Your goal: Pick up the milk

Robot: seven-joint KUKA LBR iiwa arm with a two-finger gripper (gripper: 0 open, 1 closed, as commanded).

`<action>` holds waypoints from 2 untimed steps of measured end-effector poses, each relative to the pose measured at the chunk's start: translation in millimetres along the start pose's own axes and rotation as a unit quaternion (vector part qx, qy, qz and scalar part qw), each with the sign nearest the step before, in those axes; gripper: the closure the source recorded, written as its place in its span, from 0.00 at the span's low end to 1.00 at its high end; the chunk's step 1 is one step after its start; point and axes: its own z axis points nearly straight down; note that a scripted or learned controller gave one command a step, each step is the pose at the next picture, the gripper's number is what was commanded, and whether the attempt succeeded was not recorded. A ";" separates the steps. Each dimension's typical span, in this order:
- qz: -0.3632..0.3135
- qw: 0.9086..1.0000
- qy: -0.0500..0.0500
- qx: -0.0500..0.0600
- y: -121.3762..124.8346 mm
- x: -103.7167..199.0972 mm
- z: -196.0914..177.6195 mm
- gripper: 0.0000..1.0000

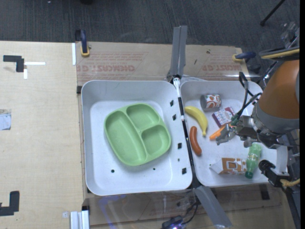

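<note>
I couldn't tell the gripper's (228,133) jaw state; below it lay the milk (229,166), light, crushable; I'd grip its flat sides.

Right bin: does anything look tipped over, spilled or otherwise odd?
Nothing spilled. The milk carton lies on its side near the bin's front wall, with a green bottle beside it. The banana, hot dog and can lie loose, apart.
</note>
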 end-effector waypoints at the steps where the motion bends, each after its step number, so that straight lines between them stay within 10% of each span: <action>1: -0.043 0.999 0.000 0.000 92.5 -4.9 -32.2 0.00; 2: -0.006 1.000 0.000 0.001 80.1 15.3 0.0 0.00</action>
